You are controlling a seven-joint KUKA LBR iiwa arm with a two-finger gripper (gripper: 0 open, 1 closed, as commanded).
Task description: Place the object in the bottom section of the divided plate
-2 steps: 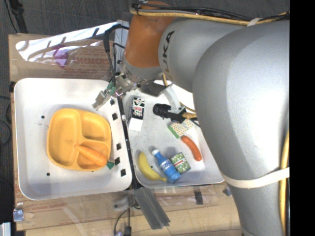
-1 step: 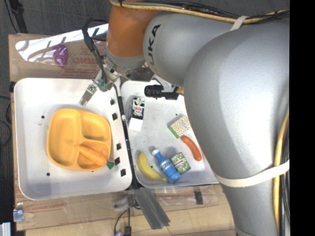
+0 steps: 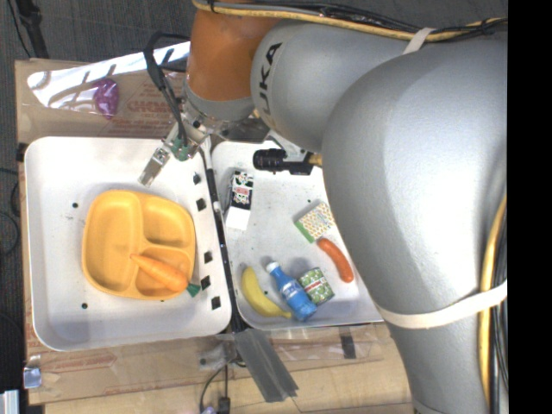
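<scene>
The arm [image 3: 405, 171] is built of big, rounded, smooth silver-grey shells with a soft sheen. Above the wrist sits a broad orange band [image 3: 226, 46], glossy and barrel-shaped. Black letters [image 3: 269, 76], part of the maker's name, run across the grey shell just beside the band. A bundle of black and yellowish cables [image 3: 345, 15] runs along the top of the arm, held by a pale strap [image 3: 420, 40]; another pale strap [image 3: 448, 309] crosses the lower shell. Below the band, the wrist narrows to a grey flange, and the claw [image 3: 164, 158] is small, with grey metal and greenish parts.
</scene>
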